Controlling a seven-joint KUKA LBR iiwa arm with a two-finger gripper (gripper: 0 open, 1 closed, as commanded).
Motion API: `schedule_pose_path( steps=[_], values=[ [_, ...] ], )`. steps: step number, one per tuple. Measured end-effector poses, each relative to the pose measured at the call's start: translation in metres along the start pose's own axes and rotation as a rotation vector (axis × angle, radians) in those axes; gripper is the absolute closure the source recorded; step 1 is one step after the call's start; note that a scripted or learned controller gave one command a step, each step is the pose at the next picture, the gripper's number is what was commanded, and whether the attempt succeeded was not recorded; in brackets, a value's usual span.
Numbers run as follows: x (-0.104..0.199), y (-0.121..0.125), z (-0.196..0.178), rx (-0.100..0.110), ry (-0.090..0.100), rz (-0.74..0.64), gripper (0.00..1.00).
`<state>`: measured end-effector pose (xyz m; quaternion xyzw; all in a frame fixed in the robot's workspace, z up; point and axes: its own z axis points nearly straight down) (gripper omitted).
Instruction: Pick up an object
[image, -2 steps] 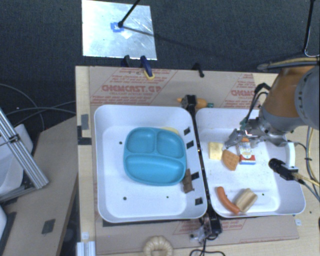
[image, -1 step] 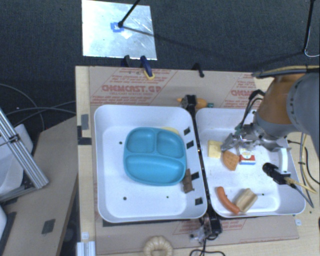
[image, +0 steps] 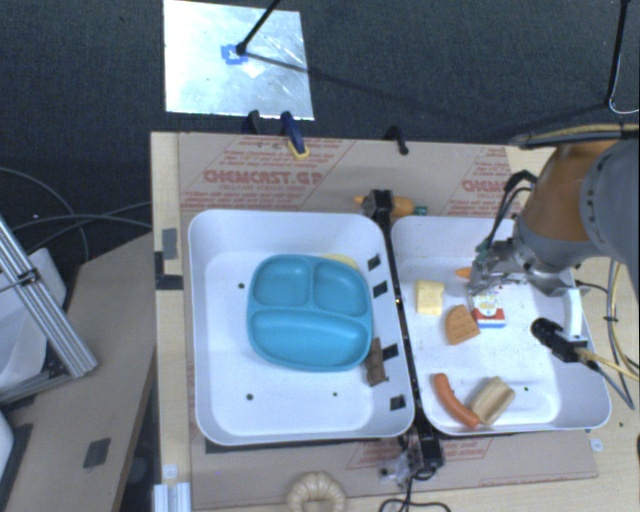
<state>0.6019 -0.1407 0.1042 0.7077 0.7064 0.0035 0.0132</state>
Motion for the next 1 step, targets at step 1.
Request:
schedule_pose_path(
  steps=[1],
  values=[
    [0.006,-0.0019,-0.0479,0.018,0.013,-0.006,1.0]
  ],
)
